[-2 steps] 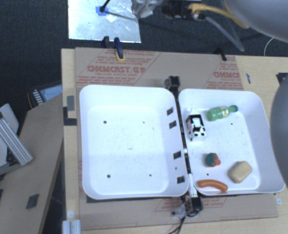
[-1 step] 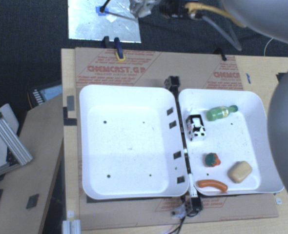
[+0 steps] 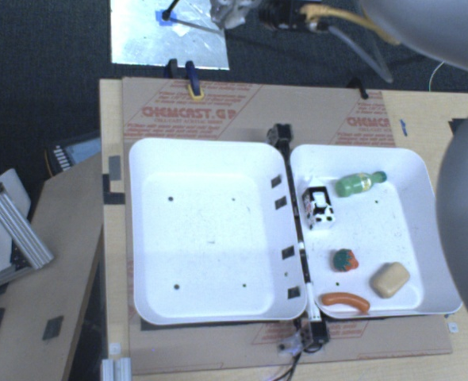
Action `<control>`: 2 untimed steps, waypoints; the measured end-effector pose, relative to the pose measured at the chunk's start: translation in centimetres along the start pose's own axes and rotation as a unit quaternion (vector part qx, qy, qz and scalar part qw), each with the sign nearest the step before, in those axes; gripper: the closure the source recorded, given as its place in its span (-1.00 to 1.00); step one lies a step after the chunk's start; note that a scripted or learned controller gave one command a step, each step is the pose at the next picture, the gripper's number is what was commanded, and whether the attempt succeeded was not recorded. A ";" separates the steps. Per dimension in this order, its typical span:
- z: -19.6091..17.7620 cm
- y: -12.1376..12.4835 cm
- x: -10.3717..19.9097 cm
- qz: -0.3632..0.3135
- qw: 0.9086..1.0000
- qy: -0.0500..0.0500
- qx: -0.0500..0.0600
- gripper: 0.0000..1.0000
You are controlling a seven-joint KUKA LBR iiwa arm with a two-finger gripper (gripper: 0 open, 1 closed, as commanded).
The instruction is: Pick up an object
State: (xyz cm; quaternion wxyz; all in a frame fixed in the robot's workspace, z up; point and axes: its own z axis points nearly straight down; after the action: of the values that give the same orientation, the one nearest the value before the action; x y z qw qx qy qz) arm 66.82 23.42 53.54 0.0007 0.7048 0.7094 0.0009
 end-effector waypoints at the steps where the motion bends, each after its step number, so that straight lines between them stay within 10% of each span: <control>1: 6.3 0.0 -0.1 0.003 1.000 -0.001 0.002 1.00; 2: 13.3 0.0 -0.1 0.004 1.000 -0.001 0.002 1.00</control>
State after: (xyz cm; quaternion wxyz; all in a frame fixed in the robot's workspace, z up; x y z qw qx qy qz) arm 66.86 23.29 40.24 -0.0001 0.7076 0.7066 -0.0016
